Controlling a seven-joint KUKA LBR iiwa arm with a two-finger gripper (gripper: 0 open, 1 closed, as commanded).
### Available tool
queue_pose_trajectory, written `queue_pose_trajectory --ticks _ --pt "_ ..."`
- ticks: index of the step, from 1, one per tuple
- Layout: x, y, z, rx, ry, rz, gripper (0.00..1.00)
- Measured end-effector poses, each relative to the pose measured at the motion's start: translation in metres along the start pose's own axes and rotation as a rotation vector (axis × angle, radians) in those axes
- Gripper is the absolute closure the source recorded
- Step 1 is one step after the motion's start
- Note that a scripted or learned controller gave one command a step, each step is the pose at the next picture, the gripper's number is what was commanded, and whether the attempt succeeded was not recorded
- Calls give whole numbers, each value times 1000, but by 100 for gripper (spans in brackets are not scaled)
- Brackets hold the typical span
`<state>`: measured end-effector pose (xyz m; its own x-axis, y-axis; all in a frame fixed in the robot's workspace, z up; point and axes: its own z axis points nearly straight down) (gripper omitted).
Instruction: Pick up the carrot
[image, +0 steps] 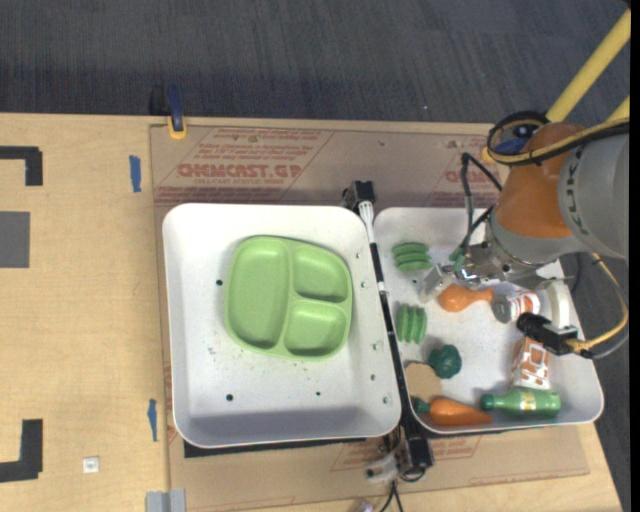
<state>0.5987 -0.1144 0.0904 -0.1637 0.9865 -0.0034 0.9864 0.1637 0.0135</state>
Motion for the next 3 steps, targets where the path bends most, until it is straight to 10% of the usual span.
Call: queue_pose_trajectory --ticks 2,3 --pt "-24 -51 0 3 4 129 0" --pt "-30 -72 0 5 8 674 0"
